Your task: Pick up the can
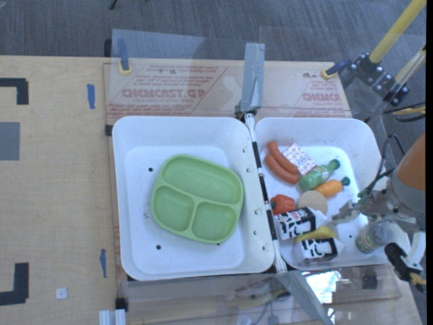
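The can (pixel 370 239) is a small grey-green cylinder standing upright near the front right corner of the right bin (pixel 362 135). My gripper (pixel 357 210) hangs low over the bin's right side, just behind and slightly left of the can. The grey arm with its orange band (pixel 410 176) comes in from the right edge. Nothing shows in the gripper's grasp.
The right bin also holds two sausages (pixel 281 162), a red-white packet (pixel 298 158), a green bottle (pixel 318 177), a carrot (pixel 331 187), a red pepper (pixel 283 203), a tan disc (pixel 313 201), a banana (pixel 318 234) and two black-white cartons (pixel 295 223). A green divided plate (pixel 196 198) lies in the left bin (pixel 128 137).
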Robot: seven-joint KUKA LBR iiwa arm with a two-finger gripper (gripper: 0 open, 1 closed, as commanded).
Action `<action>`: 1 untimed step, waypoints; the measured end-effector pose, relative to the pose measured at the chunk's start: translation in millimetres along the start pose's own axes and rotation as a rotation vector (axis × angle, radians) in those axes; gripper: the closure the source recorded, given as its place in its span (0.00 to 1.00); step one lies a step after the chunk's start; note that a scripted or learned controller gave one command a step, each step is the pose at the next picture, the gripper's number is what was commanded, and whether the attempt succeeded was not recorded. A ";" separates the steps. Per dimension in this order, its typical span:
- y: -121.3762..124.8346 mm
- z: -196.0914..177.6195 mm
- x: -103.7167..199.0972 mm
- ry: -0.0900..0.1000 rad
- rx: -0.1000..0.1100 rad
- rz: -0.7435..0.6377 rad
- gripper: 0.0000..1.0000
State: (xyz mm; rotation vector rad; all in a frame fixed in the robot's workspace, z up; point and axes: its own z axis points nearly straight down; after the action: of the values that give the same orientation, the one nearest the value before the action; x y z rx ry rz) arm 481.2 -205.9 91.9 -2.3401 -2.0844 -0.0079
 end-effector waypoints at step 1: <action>75.4 2.6 10.6 0.006 -0.001 0.133 0.00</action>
State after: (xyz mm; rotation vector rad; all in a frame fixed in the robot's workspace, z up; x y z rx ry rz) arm 557.3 -204.0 89.3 -2.4706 -1.9214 -0.0151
